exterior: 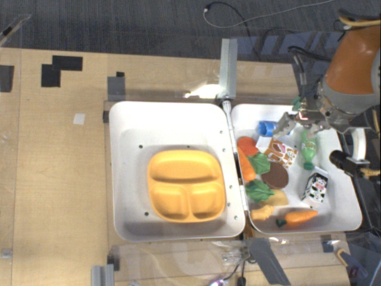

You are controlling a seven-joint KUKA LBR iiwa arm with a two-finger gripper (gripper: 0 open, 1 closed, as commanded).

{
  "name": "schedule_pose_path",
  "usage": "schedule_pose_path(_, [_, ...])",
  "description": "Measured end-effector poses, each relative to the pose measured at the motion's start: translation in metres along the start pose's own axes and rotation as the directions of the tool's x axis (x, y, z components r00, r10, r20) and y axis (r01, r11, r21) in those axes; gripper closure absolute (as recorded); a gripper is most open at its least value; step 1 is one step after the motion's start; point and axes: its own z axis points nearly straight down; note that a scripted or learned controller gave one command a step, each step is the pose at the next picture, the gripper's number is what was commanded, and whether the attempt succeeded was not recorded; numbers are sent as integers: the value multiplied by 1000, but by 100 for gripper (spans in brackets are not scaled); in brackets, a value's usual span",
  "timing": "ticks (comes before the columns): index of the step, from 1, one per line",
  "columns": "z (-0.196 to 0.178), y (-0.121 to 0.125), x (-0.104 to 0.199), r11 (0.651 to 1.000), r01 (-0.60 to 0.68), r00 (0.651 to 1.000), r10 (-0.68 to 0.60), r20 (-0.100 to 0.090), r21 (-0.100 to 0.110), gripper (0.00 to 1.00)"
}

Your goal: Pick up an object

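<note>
My gripper (303, 126) hangs over the back of the right bin (351, 219), open, with nothing between its fingers. Just below it lie a green bottle (308, 148) and a printed snack packet (281, 152). A blue cup (266, 127) sits to its left. Further forward in the bin are a brown disc (276, 176), green leafy pieces (259, 190), a red-orange piece (246, 145), a cow-patterned carton (316, 188) and a carrot (299, 217).
The left bin (128, 159) holds a yellow divided plate (186, 183). A grey post (228, 64) stands at the back between the bins. The arm's orange band (354, 58) is at the right, with a black cable on the floor behind.
</note>
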Motion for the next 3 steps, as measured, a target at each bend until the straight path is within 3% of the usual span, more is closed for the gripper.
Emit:
schedule_pose_path(1, [-96,25,0,999,-42,999,42,1,-4,0])
schedule_pose_path(2, [-19,60,61,993,119,993,-119,0,-1,0])
schedule_pose_path(3, [64,70,12,988,155,988,-155,0,-1,0])
